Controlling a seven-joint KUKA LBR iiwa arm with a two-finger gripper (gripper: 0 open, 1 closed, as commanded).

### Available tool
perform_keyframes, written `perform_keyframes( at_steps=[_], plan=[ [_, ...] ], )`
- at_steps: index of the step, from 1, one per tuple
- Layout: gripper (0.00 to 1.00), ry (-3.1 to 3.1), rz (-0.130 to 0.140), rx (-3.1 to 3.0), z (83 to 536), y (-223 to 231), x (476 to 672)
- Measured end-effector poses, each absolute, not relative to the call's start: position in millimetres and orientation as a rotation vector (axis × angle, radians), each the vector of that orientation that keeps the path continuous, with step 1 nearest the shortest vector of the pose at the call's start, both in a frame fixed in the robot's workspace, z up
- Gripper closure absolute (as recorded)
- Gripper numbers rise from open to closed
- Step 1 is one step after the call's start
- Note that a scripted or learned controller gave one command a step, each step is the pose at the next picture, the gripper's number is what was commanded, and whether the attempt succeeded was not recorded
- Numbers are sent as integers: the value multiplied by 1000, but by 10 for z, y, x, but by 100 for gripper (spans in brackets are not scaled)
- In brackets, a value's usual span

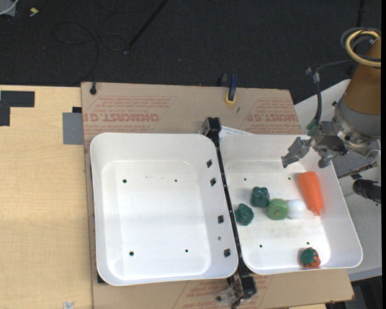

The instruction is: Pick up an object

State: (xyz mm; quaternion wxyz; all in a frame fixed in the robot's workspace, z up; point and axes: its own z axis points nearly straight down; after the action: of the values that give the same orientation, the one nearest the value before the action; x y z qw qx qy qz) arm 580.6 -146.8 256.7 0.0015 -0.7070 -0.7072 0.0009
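Table (32, 192): light wood, with a brown cardboard sheet (154, 111) on it under both bins

Left bin (109, 172) sits toward the table's middle, white, shallow. Right bin (347, 250) butts against it along a shared black clamped edge and runs to the table's right edge

My arm (363, 89) comes in over the right bin's far right corner, orange band at the top, grey wrist below. My tool (307, 152) hangs just above that far right corner, fingers (294, 153) spread apart, nothing between them

Objects, all in the right bin:
- orange carrot-shaped piece (311, 192), near the bin's right edge, lying lengthwise, just below my tool and not touching it
- light green round piece (277, 209), mid bin
- dark green blocky piece (260, 196), just up-left of the light green one
- dark green rounded piece (244, 214), close to the bin's left edge by the shared clamp line
- white ball (296, 207), wedged between the light green piece and the carrot's lower end, touching or nearly touching both, can't tell which
- small red and green piece (309, 257), alone near the bin's near right corner, well apart from the cluster

Blue and yellow clamp (231, 90) at the cardboard's far edge
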Motion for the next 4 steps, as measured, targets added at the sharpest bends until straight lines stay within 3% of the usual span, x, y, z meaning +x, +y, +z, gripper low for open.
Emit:
perform_keyframes(
  at_steps=[1, 2, 3, 4],
  plan=[
    [0, -2214, 12, -2209, 1510, -1141, 5739],
    [0, -2222, 4, -2216, 836, -1138, 5976],
    [100, -2217, 3, -2221, 974, -1151, 5974],
    [100, -2232, -11, -2236, 3075, -1795, 6310]
  ],
)
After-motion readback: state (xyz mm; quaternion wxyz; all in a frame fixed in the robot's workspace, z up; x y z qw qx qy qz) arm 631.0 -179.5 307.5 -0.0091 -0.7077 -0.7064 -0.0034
